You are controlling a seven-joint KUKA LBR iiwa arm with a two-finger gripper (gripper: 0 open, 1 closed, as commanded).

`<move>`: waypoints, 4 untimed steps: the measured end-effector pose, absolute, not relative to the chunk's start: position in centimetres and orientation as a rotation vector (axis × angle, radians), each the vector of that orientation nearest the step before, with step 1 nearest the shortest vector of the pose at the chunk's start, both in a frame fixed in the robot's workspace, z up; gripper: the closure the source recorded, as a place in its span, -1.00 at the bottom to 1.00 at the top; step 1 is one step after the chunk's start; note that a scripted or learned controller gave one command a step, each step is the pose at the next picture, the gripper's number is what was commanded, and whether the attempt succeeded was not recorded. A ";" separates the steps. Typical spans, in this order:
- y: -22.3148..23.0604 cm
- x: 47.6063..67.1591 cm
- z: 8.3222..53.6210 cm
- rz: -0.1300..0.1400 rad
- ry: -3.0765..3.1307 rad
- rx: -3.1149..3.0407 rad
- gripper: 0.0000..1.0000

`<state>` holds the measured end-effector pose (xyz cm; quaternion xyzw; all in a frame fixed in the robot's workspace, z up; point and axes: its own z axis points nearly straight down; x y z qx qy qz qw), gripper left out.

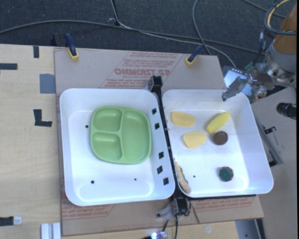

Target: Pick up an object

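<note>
the yellow corn cob lies in the right bin, just above a brown ball, near two yellow pieces. the gripper hovers over the bin's far right corner; i can't tell how its jaws stand.

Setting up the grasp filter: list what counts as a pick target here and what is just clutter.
Pick targets, right bin: two pale yellow pieces, corn cob, brown ball, green ball, tan piece.

Clutter: green divided plate, blue-yellow clamps, black cables.
</note>
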<state>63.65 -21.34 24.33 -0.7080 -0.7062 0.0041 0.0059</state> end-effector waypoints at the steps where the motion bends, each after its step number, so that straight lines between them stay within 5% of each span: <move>1: -21.3 63.9 25.2 0.002 -2.222 -2.220 -1.00; 4: -20.4 64.3 9.2 -0.002 -2.239 -2.231 -1.00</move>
